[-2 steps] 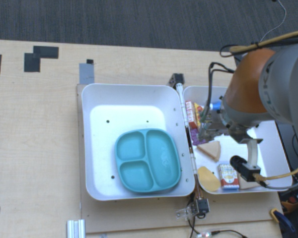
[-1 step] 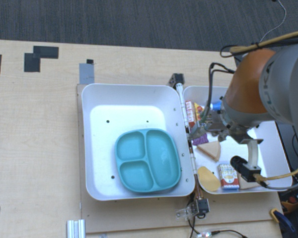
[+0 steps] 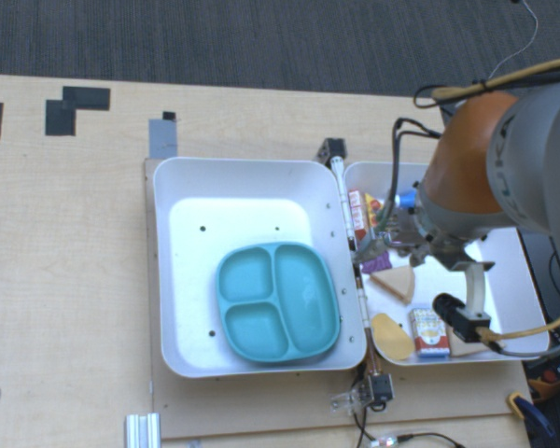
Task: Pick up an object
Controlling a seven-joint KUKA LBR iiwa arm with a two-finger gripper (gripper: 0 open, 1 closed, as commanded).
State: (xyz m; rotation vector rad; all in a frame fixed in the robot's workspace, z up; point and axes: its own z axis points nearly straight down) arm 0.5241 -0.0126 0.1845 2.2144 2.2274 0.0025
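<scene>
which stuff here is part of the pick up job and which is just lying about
Part of the job:
- arm reaching over the right bin
- small items in that bin: yellow round piece, pale wedge, red and white small box, red packet

Just lying about:
- teal divided plate in the left bin
- black tape marks on the bench

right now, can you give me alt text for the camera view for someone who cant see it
A grey robot arm with an orange band reaches from the right over the right-hand shallow white bin, which holds small items including a pale wedge-shaped block and a red-and-white carton. The left-hand shallow white bin holds a turquoise three-compartment plastic plate.
</scene>
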